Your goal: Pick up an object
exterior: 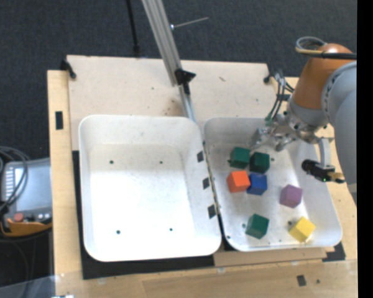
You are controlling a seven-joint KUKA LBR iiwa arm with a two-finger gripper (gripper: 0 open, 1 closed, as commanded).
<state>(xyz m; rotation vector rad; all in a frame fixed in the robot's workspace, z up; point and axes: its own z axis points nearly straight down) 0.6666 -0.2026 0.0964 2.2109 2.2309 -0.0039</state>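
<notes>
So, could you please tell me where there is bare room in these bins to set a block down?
The left bin offers bare floor from wall to wall. The right bin is crowded: the green blocks, orange block and blue block cluster below the pincer. A small patch lies between the purple block and the lower green block.

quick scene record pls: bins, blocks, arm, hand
bins: left white bin, right white bin, side by side on the bench
blocks, right bin: two dark green blocks at top, orange block touching blue block, purple block, green block, yellow block
arm: reaches in from the right, orange band
hand: over the right bin's far end, just above the dark green pair
held: no block seen in the hand
</notes>
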